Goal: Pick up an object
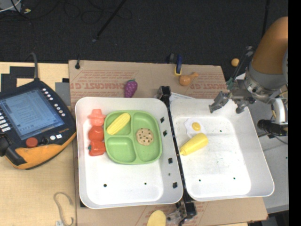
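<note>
Gripper hangs over the right bin's far rim at about 1 o'clock, fingers spread wide with nothing between them, probably staged above the bin before a descent. Likely targets, the yellow squeeze bottle and the fried egg toy, lie just beside each other at 10 o'clock in that bin. In the left bin, the green divided plate holds corn and a cookie, sorted by compartment.

Glossy white plastic bins rest on matt brown cardboard.
</note>
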Tool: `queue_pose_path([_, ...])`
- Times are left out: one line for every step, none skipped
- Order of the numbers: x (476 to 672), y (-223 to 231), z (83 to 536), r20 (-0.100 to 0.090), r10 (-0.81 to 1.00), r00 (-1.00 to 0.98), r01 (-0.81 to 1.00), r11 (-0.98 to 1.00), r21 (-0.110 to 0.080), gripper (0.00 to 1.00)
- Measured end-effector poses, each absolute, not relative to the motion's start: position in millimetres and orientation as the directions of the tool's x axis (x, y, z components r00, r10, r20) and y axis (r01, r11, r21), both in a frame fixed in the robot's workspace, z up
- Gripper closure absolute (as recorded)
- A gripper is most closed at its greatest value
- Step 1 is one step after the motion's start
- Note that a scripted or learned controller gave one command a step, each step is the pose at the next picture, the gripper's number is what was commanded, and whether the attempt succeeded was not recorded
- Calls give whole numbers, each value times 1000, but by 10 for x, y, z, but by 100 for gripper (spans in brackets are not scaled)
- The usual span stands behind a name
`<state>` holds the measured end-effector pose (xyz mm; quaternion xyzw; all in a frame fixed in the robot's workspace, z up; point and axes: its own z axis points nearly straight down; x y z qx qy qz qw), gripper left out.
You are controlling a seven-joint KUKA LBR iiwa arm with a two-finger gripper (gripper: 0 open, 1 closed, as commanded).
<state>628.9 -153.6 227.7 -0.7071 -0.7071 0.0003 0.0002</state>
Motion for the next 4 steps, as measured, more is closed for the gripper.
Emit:
queue_pose_path([6313,-1536,1838,1,1000,-1,1000,1,-5,0])
queue_pose_path([6325,-1510,1196,2,1000,-1,1000,1,-6,0])
queue_pose_path([6335,-1475,871,0,1000,-4,1000,4,-1,0])
queue_pose_path([6350,-1476,1015,3,1000,-4,1000,4,2,100])
